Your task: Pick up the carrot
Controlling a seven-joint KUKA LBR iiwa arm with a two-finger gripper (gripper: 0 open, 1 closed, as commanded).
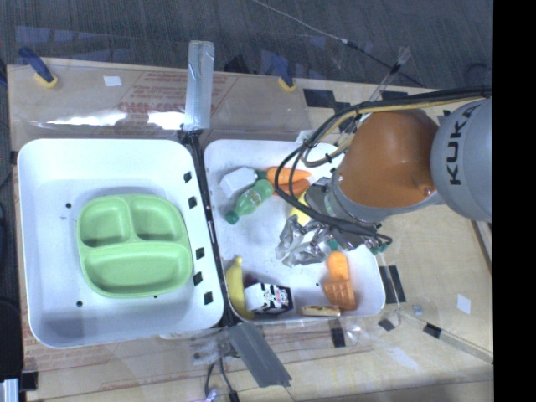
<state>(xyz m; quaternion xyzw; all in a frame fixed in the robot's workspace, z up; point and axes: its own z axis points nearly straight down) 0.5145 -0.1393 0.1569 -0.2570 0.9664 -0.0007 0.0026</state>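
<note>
The arm's gripper (306, 243) hangs low in the right bin (251, 153), its jaw state impossible to tell, the carrot (287, 177) lying apart toward frame top, so approach remains, needing an upward shift.

bins: two shallow white plastic bins, left (33, 224) and right (219, 159) | trays: one green three-compartment plastic tray (132, 244) | bottles: one green plastic bottle (249, 200) | carrots: one orange carrot (289, 177) | bananas: one yellow banana (236, 289)
</note>
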